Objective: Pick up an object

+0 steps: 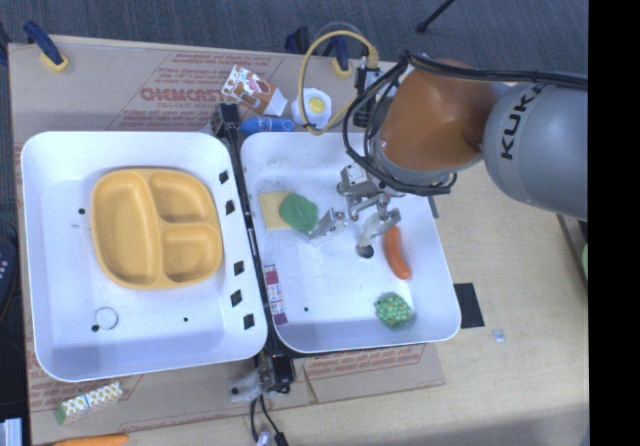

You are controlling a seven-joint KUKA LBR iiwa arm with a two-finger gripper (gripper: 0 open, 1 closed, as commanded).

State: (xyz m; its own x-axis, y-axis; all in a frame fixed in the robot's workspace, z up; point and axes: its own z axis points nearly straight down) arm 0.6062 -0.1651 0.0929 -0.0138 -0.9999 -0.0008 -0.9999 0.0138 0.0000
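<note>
My gripper [345, 232] hangs over the middle of the right bin [330, 319], with its fingers spread apart and nothing between them. One fingertip lies close to a green leafy piece [298, 211] that rests on a yellow slice [273, 209]. An orange carrot-like piece [397, 252] lies just right of the other finger. A green bumpy ball [393, 310] sits near the bin's front right corner.
The left bin [50, 324] holds a yellow divided plate [157, 227]. Behind the bins lie a small snack packet [245, 86], a blue object [265, 124] and a yellow cable loop [335, 44]. The grey arm with its orange band [430, 124] covers the right bin's back right.
</note>
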